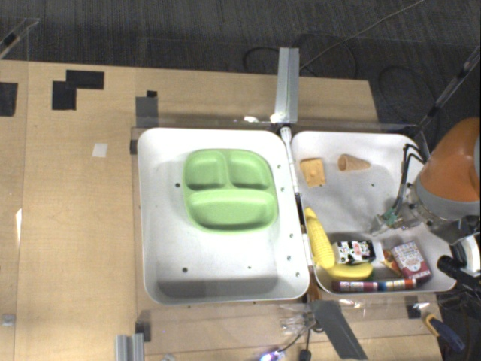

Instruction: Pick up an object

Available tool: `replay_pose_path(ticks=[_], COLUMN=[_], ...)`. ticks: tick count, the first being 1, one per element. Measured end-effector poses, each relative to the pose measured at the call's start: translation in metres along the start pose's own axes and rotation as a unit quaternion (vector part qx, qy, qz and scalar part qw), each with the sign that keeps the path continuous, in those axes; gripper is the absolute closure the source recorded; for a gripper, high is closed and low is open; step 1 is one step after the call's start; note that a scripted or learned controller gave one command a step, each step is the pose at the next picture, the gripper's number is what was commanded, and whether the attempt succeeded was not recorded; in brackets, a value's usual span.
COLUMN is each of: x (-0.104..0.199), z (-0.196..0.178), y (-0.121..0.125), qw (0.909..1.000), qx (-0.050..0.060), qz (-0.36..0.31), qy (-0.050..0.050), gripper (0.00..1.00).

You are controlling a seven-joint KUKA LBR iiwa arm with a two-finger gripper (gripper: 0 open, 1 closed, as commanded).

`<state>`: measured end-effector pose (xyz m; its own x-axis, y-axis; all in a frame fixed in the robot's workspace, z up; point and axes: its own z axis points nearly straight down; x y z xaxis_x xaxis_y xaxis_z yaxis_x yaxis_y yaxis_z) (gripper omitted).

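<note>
The right bin [376, 145] holds several small objects. A tan cracker-like square [313, 172] and a brown cone [353, 163] lie near its far edge. A yellow corn cob [319, 239] runs along the left wall. A black and white box [353, 251], a yellow banana [352, 271], a red box [410, 260] and a marker [376, 285] crowd the near edge. My gripper [387, 220] hangs low over the bin's bare floor, right of centre, just above the black and white box and left of the red box. Nothing shows in its grasp.
The left bin [161, 201] holds a green divided plate [228, 189]. The arm's grey body with its orange band [455, 173] covers the right bin's right side. A metal post [287, 85] stands behind the seam between the bins.
</note>
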<state>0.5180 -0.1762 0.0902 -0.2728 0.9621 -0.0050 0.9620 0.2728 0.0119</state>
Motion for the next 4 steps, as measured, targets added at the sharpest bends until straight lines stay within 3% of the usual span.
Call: replay_pose_path(ticks=[1,2,3,4], x=[0.003,-0.038,0.048,0.047], z=[-0.001,-0.160,-0.027,-0.027], y=[-0.009,0.025,0.080,0.080], qw=[0.9989,0.9870,0.9951,0.9951], qx=[-0.005,0.003,0.005,0.004], qz=[0.046,0.161,0.099,0.099], qy=[-0.003,0.000,0.002,0.002], gripper=[1.00,1.00,1.00,0.00])
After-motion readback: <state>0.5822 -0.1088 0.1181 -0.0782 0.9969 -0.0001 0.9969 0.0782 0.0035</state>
